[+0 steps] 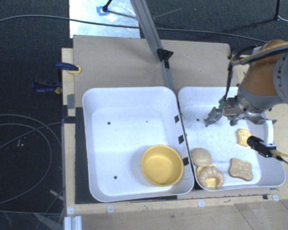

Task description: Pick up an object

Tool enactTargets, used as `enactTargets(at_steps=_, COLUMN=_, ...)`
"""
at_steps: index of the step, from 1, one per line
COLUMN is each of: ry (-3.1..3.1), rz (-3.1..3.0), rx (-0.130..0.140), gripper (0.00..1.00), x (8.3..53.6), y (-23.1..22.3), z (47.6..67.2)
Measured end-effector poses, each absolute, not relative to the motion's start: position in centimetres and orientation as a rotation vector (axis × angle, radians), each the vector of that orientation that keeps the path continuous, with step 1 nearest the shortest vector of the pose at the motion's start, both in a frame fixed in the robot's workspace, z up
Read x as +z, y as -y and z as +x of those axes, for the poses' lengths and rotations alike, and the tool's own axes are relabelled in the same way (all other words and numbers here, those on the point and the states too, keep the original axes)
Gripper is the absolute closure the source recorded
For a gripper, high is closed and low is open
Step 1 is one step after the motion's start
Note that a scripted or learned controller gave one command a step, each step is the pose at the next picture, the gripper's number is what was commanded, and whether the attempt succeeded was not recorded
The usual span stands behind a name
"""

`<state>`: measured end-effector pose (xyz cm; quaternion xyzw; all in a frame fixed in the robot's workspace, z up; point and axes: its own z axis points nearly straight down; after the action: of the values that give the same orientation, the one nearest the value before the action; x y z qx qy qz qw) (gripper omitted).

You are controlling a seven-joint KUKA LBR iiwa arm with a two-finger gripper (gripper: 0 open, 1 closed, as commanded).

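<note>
Entry, as I read it from my station.

Table (120, 61): bears two shallow white bins side by side, touching along their inner walls.

Left bin (101, 99): holds one yellow bowl (162, 165), upright, mouth up, near the front right corner. I judge it a poor candidate from here, being across the divide from the arm.

Right bin (192, 97): holds four small food-like pieces, all clustered at the front half, which leaves the rear half bare for the arm to work over.
- Round bun (201, 156), against the left wall.
- Croissant-like piece (210, 177), just in front of the bun and touching it, in the front left corner.
- Flat toast-like slice (241, 169), lying flat toward the front right.
- Small yellow piece (243, 137), near the right wall, beside a black fitting on the arm.

Arm: enters from the right, wrist slung low over the right bin.

Claw (212, 117): hangs over the bare rear-middle of the right bin, pointing toward the left wall. Nothing lies between its tips. Whether they stand apart or together I cannot tell; the detail is too small.

Relation: the nearest pieces are the small yellow piece, off to the claw's right, and the bun, toward the front. Both sit apart from the claw. I judge no grasp made yet; the claw must travel toward the front of the bin and descend.
</note>
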<state>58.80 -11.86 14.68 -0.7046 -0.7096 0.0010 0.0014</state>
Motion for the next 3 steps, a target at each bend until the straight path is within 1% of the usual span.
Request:
enactTargets(at_steps=1, ry=2.222, rz=-2.218, rx=0.002, gripper=0.0, x=9.5, y=11.8, z=58.8)
enactTargets(at_steps=2, ry=2.224, rz=-2.223, rx=-0.003, gripper=1.0, x=10.8, y=11.9, z=58.9)
enactTargets(at_steps=3, ry=2.229, rz=-2.219, rx=-0.005, gripper=1.0, x=15.3, y=11.6, z=58.5)
